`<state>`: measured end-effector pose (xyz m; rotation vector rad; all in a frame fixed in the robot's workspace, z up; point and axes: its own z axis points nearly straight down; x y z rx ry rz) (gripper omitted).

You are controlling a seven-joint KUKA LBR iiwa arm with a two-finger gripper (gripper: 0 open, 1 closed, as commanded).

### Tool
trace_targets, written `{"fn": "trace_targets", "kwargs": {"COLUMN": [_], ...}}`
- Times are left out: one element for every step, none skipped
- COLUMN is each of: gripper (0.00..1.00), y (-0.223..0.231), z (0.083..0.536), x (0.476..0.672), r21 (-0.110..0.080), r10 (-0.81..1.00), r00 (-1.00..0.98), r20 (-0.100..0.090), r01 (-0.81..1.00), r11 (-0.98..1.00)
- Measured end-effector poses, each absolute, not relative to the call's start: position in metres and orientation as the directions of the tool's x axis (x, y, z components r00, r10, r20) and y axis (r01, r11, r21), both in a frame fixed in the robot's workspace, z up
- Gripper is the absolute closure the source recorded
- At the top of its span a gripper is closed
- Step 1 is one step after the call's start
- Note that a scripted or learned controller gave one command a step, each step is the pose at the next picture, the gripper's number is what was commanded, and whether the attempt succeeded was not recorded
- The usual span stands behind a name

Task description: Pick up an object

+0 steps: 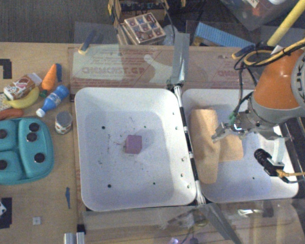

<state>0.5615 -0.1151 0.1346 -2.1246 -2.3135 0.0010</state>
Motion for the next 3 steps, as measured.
{"fn": "trace_targets", "kwargs": {"gripper": [0.00,1.00,1.00], "y": [-0.155,-0.156,-0.113], "z": [0.091,0.101,0.188], "x": [0.545,0.547,0.597], "r21": [0.011,0.017,0.001], "r10": [0.997,0.998,0.948], "r00": [-0.072,-0.070,-0.320], "r20": [0.002,0.001,-0.001], "r01": [0.997,0.997,0.948], "r11": [0.072,0.070,0.320]}}
